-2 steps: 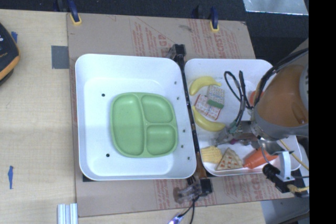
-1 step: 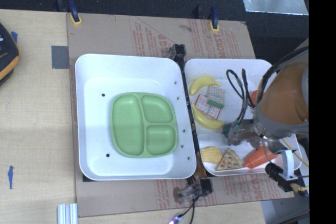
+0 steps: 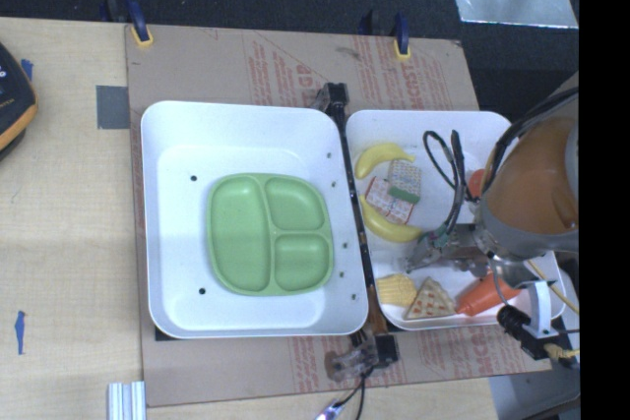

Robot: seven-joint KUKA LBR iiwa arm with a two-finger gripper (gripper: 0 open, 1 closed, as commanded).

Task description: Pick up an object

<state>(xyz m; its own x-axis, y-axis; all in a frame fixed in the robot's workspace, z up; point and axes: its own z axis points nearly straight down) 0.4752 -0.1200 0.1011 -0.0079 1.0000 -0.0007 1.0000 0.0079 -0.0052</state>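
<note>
My gripper (image 3: 440, 251) hangs low over the right bin (image 3: 433, 125), near its middle, at the end of the grey arm with the orange band (image 3: 532, 182). Just left of it lie a yellow banana (image 3: 386, 223) and a small patterned box (image 3: 396, 192) resting on the banana. In front of the gripper sit a triangular pizza slice (image 3: 429, 301), a yellow ridged piece (image 3: 395, 288) and an orange carrot (image 3: 482, 295). I see nothing held in the gripper. The arm hides the bin's right side.
The left bin (image 3: 167, 211) holds a green divided plate (image 3: 269, 233). A black cable (image 3: 445, 162) loops over the right bin's back. Clamps (image 3: 401, 32) pin the cardboard sheet under both bins. A yellow and black device (image 3: 12, 103) lies at the far left.
</note>
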